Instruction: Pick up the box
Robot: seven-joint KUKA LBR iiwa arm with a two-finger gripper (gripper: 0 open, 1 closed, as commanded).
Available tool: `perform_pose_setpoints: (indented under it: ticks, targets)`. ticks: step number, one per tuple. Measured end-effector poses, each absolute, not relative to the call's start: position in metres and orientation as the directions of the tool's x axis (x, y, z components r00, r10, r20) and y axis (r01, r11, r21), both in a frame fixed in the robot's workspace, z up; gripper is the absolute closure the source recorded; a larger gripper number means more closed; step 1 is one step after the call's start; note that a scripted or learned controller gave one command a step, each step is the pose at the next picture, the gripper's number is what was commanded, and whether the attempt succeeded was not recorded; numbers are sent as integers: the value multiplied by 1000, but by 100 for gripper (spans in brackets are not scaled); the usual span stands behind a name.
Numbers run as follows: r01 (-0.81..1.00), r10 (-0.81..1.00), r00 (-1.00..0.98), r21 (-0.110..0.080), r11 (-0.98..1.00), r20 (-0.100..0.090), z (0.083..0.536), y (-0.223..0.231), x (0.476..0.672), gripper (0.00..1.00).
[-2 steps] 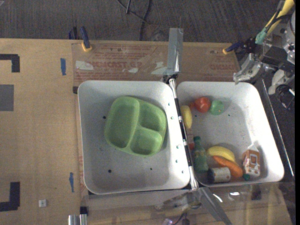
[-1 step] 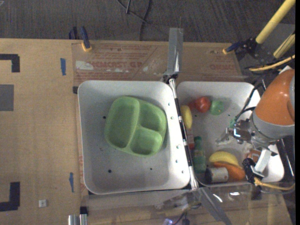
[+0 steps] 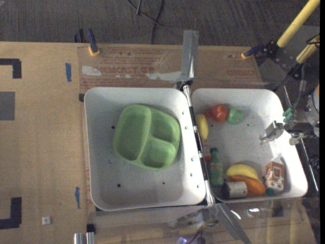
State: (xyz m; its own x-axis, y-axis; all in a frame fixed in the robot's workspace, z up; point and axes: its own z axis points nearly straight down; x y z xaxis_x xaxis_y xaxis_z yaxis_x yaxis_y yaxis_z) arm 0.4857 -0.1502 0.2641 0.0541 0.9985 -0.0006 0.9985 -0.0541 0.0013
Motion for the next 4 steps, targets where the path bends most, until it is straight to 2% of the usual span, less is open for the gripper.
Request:
perform_pose_setpoints:
  ticks: [1, 2, 3, 4]
  targets:
    - [998, 999, 55, 4, -55, -2, 274, -151, 486, 100]
    - [906, 906, 424, 2, -424, -2, 435, -198, 480, 100]
    - [906, 906, 424, 2, -424, -2, 435, -198, 480, 0]
    - [907, 907, 422, 5, -422, -3, 445, -197, 482, 100]
